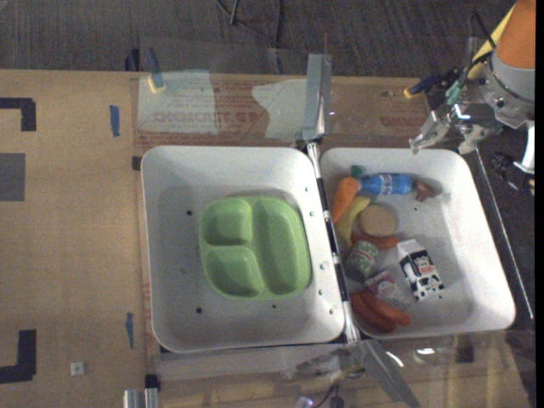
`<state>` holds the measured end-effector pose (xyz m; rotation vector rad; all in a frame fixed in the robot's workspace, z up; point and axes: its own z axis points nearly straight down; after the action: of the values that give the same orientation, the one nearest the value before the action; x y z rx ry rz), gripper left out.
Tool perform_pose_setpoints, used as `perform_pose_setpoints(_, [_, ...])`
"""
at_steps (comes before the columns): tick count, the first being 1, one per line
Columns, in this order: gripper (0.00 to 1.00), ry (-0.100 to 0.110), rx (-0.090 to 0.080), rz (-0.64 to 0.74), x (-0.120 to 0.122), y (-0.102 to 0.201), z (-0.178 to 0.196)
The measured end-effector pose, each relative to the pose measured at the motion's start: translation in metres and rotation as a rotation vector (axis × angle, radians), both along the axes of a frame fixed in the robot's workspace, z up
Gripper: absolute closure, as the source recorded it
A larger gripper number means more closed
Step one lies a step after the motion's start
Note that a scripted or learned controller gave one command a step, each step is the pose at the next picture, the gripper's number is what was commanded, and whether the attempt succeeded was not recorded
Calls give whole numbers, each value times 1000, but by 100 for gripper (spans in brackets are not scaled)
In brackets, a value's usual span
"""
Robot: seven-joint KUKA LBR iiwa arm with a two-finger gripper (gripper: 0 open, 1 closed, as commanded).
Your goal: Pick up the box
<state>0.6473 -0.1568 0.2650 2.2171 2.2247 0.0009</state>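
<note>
KUKA arm's gripper [445,134] hovers over the far rim of the right bin [491,253], fingers spread w/ nothing between them. The milk box [421,273], cow-printed, lies in that bin's near-right area, beside a hot dog [379,311].

A grey robot arm with an orange band [517,53] hangs its two-finger gripper [445,134] above the far rim of the right white bin [491,266], well apart from the small white cow-print carton box [421,270]. A green divided plastic tray [255,246] lies in the left white bin [170,194].
</note>
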Motion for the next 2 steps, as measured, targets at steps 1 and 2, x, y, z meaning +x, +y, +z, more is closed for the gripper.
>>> perform_pose_setpoints(1, [0,-1,0,91,-87,-49,-134])
perform_pose_setpoints(2, [0,-3,-2,28,-52,-37,29])
